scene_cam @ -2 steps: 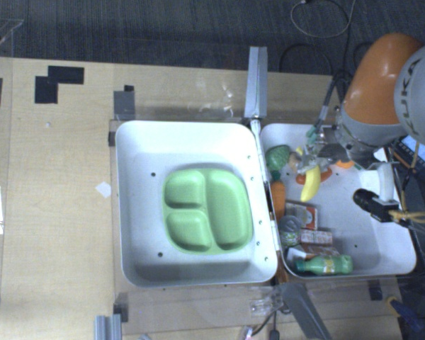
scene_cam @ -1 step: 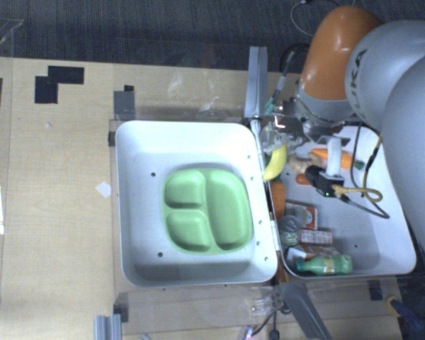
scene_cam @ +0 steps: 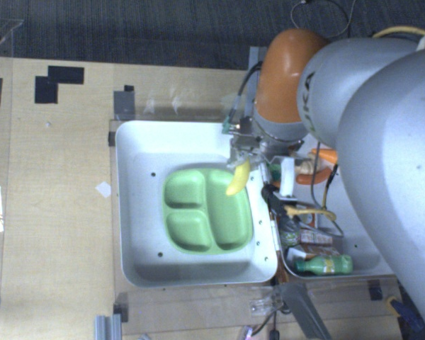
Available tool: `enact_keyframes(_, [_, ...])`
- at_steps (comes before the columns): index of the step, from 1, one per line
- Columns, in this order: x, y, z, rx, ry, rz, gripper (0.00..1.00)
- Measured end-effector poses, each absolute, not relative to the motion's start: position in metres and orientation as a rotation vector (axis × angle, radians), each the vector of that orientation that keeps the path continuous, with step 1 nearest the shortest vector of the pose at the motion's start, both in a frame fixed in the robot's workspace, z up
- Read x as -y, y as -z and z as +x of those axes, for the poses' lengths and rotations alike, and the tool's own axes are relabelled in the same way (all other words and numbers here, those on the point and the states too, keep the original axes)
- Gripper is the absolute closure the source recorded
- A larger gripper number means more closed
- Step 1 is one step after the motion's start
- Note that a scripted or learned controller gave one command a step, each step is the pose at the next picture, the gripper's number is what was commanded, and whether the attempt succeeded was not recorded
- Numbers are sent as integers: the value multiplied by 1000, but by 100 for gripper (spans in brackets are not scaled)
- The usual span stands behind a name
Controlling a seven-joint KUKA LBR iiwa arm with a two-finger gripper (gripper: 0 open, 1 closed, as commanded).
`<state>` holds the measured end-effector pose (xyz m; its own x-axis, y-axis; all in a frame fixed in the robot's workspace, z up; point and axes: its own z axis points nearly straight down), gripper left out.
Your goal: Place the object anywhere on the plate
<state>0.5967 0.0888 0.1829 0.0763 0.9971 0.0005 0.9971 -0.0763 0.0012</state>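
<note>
From my seat at the remote console, I see the gripper hanging over the left bin, at about two o'clock from the middle of the green plate. A banana hangs straight down from it, its upper end caught between the fingers, so I read the hand as closed on the fruit. The banana's lower tip sits over the plate's large right compartment, near that compartment's top edge; I cannot tell whether the tip touches the plate or floats just above it.

The plate is a three-part divided one: two smaller wells stacked on its nine o'clock side and one long well on its three o'clock side. It lies roughly in the middle of the left bin, a little toward the bin's three o'clock wall.

The arm comes in from three o'clock, its orange band at about twelve o'clock from the gripper.

The right bin lies at three o'clock of the left one, mostly covered by the arm. In the part I can see, a green bottle lies on its side at the bin's six o'clock end. At about twelve o'clock from the bottle I make out an orange, carrot-like item, along with a jumble of smaller things too cluttered for me to name.
</note>
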Motion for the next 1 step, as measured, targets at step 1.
enact_keyframes(1, [-89, -183, 597, -2134, -2, 2304, 0])
